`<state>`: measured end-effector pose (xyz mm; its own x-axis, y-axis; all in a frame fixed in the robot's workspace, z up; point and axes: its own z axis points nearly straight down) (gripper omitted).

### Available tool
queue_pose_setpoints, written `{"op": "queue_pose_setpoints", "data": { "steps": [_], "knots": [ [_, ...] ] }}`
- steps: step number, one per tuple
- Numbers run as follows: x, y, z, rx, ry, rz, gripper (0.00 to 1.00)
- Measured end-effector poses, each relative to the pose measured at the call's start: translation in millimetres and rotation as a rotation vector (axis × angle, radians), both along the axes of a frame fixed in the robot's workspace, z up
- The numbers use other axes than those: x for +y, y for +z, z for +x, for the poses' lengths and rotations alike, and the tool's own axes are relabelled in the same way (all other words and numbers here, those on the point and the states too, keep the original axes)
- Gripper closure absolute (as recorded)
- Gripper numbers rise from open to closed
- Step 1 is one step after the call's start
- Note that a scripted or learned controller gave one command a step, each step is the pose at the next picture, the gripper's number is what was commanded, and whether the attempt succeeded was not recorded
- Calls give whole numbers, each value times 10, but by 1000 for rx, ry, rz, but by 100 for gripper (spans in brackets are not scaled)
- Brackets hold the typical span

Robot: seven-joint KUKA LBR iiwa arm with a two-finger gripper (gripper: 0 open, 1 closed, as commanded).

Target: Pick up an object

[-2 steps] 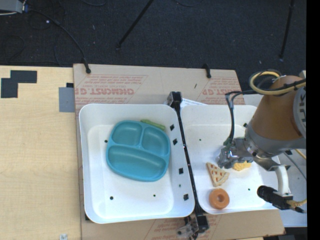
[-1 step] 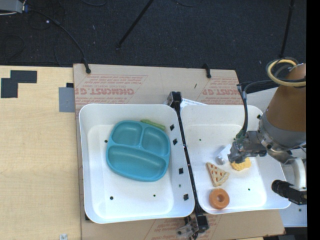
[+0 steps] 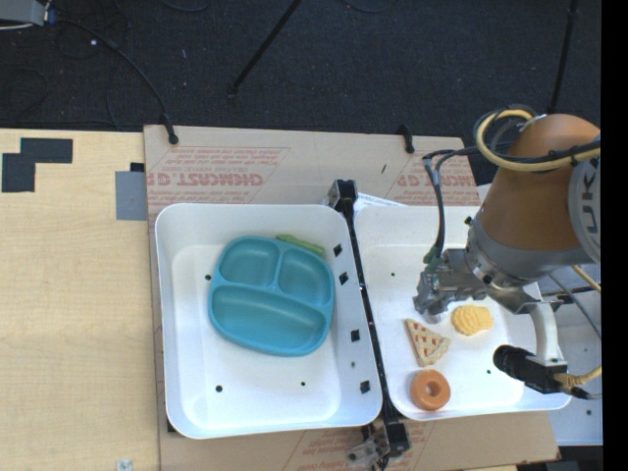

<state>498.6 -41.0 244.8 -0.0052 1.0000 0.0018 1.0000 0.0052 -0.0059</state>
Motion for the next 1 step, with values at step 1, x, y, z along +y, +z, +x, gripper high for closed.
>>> {"op": "queue_pose_setpoints", "data": {
  "steps": [1],
  "knots": [
    [584,-83,-60,2,1,0,100]
  ]
}}
